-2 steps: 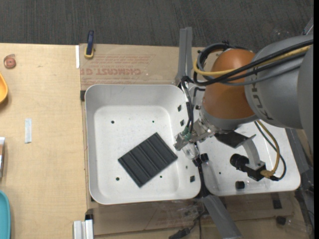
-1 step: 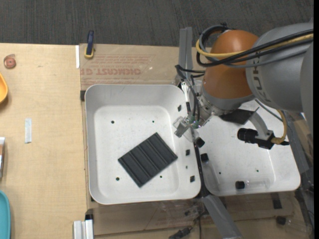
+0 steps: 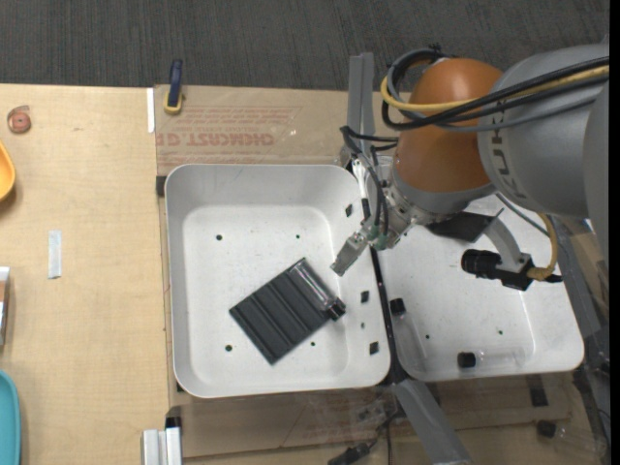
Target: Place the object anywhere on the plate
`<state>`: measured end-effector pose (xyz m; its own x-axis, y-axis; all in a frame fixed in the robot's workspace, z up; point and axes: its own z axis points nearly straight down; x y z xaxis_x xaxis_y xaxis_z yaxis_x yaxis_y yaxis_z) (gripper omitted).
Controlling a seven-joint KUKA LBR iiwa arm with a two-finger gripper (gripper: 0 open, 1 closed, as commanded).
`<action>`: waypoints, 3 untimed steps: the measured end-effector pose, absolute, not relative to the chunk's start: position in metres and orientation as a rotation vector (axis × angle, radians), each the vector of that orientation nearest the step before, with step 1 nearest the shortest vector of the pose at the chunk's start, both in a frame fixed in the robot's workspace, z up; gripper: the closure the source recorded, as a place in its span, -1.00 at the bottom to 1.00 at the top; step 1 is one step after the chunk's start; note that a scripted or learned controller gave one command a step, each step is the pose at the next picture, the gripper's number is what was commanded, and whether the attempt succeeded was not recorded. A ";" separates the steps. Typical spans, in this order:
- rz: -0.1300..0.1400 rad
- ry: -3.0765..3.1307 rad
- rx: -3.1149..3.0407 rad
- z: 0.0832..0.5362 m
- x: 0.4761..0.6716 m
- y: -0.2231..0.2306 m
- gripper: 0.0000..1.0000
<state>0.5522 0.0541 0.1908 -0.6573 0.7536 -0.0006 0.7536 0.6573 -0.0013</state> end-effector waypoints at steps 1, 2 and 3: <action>-0.002 2.746 1.523 0.228 0.631 0.085 -1.00; -0.002 2.907 1.186 0.207 0.659 0.150 -1.00; -0.002 2.869 1.275 0.217 0.654 0.203 -1.00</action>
